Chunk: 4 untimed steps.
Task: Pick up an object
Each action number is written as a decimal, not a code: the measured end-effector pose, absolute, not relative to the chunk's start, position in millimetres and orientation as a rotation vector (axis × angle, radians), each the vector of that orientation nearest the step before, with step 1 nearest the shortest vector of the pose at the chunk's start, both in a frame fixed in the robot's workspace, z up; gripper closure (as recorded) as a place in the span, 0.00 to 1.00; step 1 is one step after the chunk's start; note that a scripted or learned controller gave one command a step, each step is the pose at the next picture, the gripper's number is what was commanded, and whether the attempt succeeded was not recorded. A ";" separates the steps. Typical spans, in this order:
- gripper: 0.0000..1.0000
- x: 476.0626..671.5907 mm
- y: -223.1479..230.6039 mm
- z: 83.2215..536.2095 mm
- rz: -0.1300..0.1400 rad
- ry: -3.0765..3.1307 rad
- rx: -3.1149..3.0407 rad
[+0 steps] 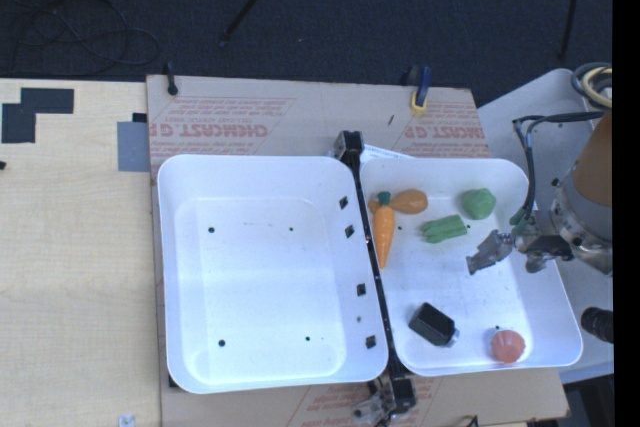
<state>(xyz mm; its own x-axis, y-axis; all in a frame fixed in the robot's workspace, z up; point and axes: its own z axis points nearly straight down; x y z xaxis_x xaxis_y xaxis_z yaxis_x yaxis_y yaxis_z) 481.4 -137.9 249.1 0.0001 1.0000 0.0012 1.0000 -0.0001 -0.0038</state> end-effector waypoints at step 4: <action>1.00 474.9 119.3 422.4 -0.004 -2.235 -2.205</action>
